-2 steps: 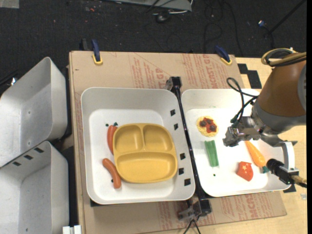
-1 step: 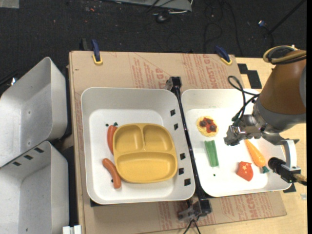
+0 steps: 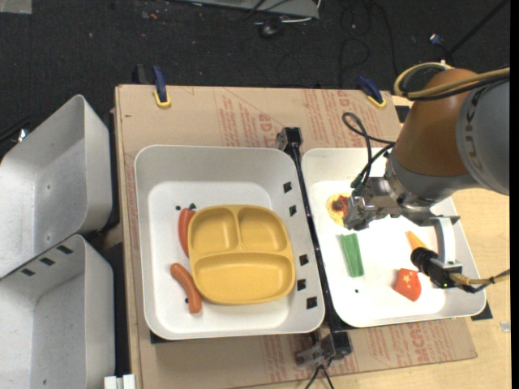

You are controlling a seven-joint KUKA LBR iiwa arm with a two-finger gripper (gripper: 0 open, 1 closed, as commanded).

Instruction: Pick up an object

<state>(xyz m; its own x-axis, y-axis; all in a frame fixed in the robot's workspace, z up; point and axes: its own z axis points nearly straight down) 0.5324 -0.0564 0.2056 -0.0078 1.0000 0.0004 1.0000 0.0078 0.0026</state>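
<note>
We see arm (image 3: 454, 132) reaching over right bin (image 3: 466, 298). Gripper (image 3: 357, 209) hovers above yellow-red toy (image 3: 336, 207) at far left; grip we cannot tell. Green block (image 3: 352, 254) nearby. Risk, we judge: toy near wall, fingers could clip rim. Brown bench (image 3: 219, 112), dark floor (image 3: 81, 39).

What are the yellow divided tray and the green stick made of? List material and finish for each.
Yellow divided tray: looks like moulded plastic, smooth and matte; uniform colour, rounded compartment ridges.
Green stick: probably plastic toy food, flat even green with straight edges; the material is not certain from here.
</note>
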